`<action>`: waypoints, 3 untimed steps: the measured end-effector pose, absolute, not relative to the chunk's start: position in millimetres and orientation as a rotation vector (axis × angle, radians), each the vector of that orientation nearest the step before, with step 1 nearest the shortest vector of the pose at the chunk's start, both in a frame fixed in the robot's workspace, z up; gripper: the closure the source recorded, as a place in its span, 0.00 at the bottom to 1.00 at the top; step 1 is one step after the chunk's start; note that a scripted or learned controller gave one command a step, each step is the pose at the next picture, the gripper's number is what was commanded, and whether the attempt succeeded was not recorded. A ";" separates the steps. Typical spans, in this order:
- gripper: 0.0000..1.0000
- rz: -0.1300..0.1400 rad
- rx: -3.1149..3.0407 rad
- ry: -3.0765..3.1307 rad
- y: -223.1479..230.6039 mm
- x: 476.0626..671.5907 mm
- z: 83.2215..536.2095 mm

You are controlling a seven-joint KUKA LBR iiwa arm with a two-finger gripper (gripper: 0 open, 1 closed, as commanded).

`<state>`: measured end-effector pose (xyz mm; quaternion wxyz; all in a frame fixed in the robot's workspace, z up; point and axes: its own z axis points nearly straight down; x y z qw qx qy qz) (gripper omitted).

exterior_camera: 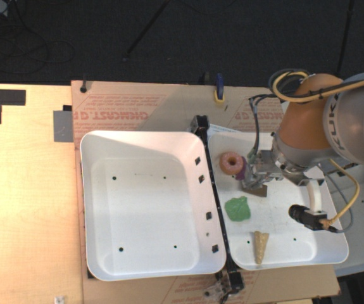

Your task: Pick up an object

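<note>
In the right bin (283,249) lie a pink ring-shaped doughnut toy (232,163), a green lumpy object (237,209) and a tan cone (259,246). My gripper (255,181) reaches down into this bin just right of the pink ring and above the green object. Its tips sit close to the bin floor, beside a small dark purple piece at the ring's lower right edge. The arm's orange band and wrist hang over the bin's upper right part.
The left bin (93,170) stands beside the right one, with a black divider with clips (208,189) between them. Brown cardboard (125,109) lies under both bins, and a wooden bench top (23,201) extends to the left.
</note>
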<state>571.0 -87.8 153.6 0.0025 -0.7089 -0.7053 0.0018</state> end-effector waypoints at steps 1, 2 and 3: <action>1.00 -0.008 -2.220 -2.228 -54.5 551.0 275.8; 1.00 -0.008 -2.217 -2.231 5.2 553.9 370.4; 1.00 0.011 -2.222 -2.211 -54.6 514.8 290.3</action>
